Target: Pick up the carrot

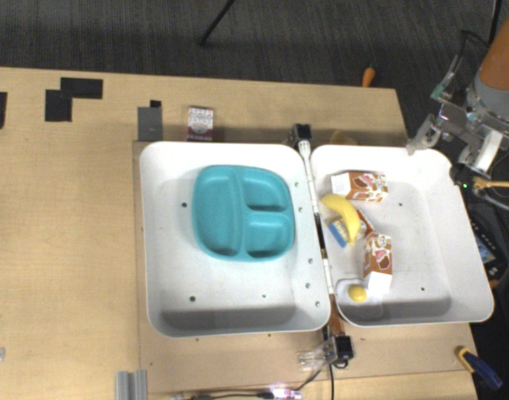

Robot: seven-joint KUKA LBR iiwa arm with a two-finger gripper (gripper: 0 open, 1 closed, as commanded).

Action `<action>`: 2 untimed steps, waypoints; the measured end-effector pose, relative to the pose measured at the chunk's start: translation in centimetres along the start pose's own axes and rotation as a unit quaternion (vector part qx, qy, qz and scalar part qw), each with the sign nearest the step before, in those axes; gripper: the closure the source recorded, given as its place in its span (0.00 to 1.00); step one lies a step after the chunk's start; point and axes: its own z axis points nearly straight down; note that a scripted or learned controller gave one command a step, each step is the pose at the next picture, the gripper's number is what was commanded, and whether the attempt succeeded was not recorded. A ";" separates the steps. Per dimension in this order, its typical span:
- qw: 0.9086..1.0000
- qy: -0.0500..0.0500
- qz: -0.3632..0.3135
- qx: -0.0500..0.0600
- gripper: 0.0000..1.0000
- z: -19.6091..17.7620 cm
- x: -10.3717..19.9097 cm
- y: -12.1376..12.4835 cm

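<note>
Pincer (422, 137), grip state unreadable, hangs over the right bin's (475, 302) far corner; carrot's long axis cannot be told.

Even, bright overhead light, no hard shadows. Both white bins (229, 307) glare near their flat floors; soft grey shading pools along the near inner walls. The teal tray (242, 211) shows a gentle sheen. The table (62, 248) reads evenly lit, slightly soft grain. The dark carpet (112, 15) at top stays dim. Arm (496, 65) at the right edge looks blurred. Small items are soft, fine detail lost.
</note>
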 end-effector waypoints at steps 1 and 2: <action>0.991 0.002 0.132 -0.001 0.00 0.6 0.1 2.9; 0.992 0.002 0.124 -0.003 1.00 -0.7 0.5 3.0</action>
